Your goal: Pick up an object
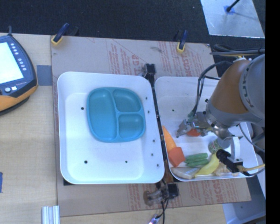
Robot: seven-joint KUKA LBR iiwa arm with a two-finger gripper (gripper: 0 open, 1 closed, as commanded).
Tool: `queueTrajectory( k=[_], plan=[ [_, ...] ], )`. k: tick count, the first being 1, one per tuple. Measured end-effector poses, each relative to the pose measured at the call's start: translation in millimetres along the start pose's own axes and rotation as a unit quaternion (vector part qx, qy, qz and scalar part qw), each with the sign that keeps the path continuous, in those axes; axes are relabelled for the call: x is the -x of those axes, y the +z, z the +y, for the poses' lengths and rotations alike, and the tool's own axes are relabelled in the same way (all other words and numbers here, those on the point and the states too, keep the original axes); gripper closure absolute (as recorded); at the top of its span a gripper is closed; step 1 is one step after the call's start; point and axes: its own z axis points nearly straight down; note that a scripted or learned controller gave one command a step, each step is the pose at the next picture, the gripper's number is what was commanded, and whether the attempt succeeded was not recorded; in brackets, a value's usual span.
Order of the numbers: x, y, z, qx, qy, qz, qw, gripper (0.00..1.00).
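Observation:
The right bin (177,94) holds several toy foods along its near side: an orange carrot (167,138), a red block (176,156), a green pod (197,159), a yellow banana (210,166) and a pale piece (183,173). My gripper (191,127) hangs low over the middle of this bin, just right of the carrot. A small red-orange thing (194,133) peeks out right under the gripper; whether it is gripped is hidden. The arm's orange band (226,94) rises to the right.
The left bin (67,139) holds a blue divided plate (115,114). A tablet-like pendant (9,73) lies at the far left of the bench. Clamps (59,34) sit at the board's back edge, and cables trail near the bin's right corner (245,169).

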Motion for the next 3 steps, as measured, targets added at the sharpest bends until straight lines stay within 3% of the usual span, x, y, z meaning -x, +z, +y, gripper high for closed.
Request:
queueTrajectory(
  k=[1,2,3],
  plan=[
    [1,-10,0,-0.001,-0.002,0.000,1.0000,1.00],
    [-35,-101,-40,0.001,-0.001,0.000,1.0000,1.00],
    [-33,-133,30,0.000,0.000,-0.001,1.0000,1.00]
  ],
)
